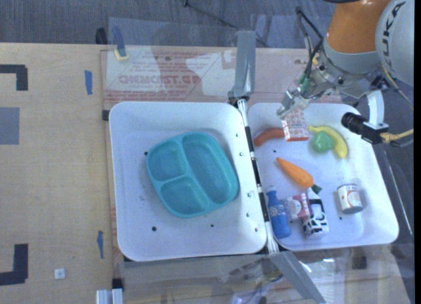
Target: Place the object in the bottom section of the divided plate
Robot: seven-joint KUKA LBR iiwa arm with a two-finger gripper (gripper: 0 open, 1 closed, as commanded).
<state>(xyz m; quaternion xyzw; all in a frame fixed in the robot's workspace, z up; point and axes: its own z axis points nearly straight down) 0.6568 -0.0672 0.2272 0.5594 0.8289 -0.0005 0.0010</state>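
The left bin [131, 230] is holding a teal divided plate [192, 174], lying flat with all three sections bare. The right bin [381, 224] is holding, near its left wall, a blue bottle [278, 216] and an orange-red sausage [267, 137]; further right are lying a carrot [295, 173], a black-and-white carton [315, 220], a green pepper [321, 141] touching a banana [335, 140], and a small can [349, 199]. The gripper [294, 101] is hovering over the bin's upper edge, with a red-and-white packet [295, 126] hanging directly beneath it. Whether the fingers are clamping the packet cannot be determined.
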